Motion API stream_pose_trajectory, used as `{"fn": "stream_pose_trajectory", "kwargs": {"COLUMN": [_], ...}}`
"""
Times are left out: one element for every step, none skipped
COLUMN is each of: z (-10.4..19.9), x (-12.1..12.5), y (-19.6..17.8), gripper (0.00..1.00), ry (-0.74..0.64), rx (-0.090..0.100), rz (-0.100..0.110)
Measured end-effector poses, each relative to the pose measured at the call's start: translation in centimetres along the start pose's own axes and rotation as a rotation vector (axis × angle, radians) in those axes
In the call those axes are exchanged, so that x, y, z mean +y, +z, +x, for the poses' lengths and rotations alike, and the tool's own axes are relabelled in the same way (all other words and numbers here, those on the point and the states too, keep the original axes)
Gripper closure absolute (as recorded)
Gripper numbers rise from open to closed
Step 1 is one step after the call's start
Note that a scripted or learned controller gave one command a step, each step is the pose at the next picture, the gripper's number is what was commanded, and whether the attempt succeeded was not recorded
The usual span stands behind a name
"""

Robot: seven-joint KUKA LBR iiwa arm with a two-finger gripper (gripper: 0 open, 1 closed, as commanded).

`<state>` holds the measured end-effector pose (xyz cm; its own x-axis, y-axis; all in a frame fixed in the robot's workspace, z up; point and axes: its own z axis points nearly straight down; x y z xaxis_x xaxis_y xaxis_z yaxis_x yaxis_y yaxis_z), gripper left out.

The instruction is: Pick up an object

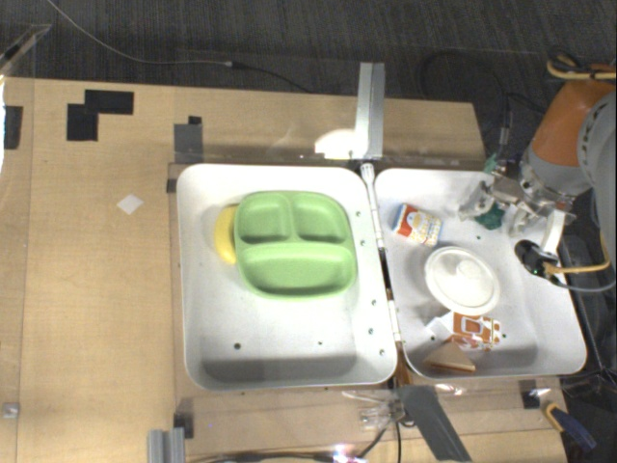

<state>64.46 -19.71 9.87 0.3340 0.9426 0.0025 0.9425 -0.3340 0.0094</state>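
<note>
My gripper [494,204] hangs over the far right part of the right bin [569,340], at the end of the grey arm with its orange band [559,133]. A small teal object [492,219] lies directly under or against the gripper, partly hidden by it. To its left sits a small red, white and blue carton [416,224]. A round white bowl [463,277] rests in the middle of this bin. Nearer the front lie an orange and white packet [476,331] and a brown wooden piece [451,363].
The left bin [202,345] holds a green divided plate [292,242] with a yellow object [224,235] poking out from under its left edge. A metal post [371,114] stands behind the divider between the bins. Cables [569,273] trail along the right bin's right rim.
</note>
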Motion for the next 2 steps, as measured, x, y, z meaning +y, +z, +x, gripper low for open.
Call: {"fn": "stream_pose_trajectory", "kwargs": {"z": [0.1, 0.3], "x": [0.1, 0.2], "y": [-1.2, -2.3], "gripper": [1.0, 1.0], "ry": [-0.004, -0.008], "rx": [0.0, 0.001], "rz": [-0.002, -0.005]}}
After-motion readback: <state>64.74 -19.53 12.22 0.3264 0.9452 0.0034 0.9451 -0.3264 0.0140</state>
